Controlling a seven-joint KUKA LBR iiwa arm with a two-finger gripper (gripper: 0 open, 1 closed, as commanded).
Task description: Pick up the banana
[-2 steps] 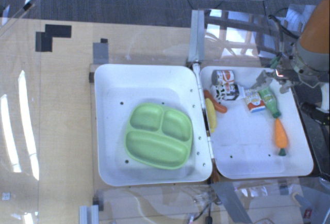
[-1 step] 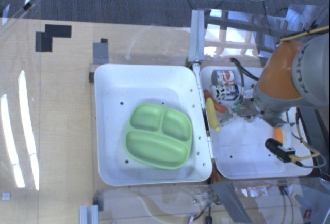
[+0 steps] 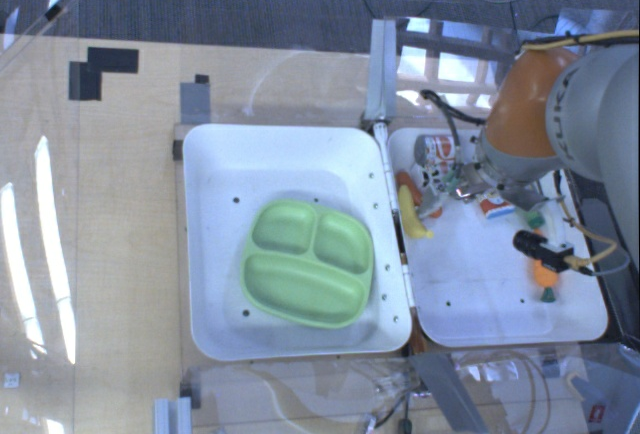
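The banana (image 3: pixel 413 219) has not been picked up. It lies flat on the floor of the right bin (image 3: pixel 480 292), hard against that bin's wall on the view's left, so the whole lift is still to do.

The hand (image 3: pixel 450 185) hangs in the same bin, toward its far-left part and just beside the banana on the side away from the wall. It looks near the fruit but not on it, and nothing of the banana sits inside the hand. Whether the hand is open or closed I cannot tell (the wrist hardware hides it). My judgement is that the approach is under way or close to its end, and that lining up over the banana, closing on it and raising it all remain.

The right bin is the busy one:
- A can (image 3: pixel 433 150) stands in its far-left corner.
- An orange-red thing (image 3: pixel 405 186) lies by the left wall, just beyond the banana.
- A red-and-white packet (image 3: pixel 497 209) sits near the bin's middle.
- A small green piece (image 3: pixel 536 219) lies toward the right side.
- An orange piece (image 3: pixel 543 273) and another green bit (image 3: pixel 547 296) lie nearer the right front.

Just left of the right bin, touching it along the shared wall, is the left bin (image 3: pixel 215 222). It holds a green divided plate (image 3: pixel 308 262) with nothing on it that I can see. Both bins rest on the pale table (image 3: pixel 110 222).
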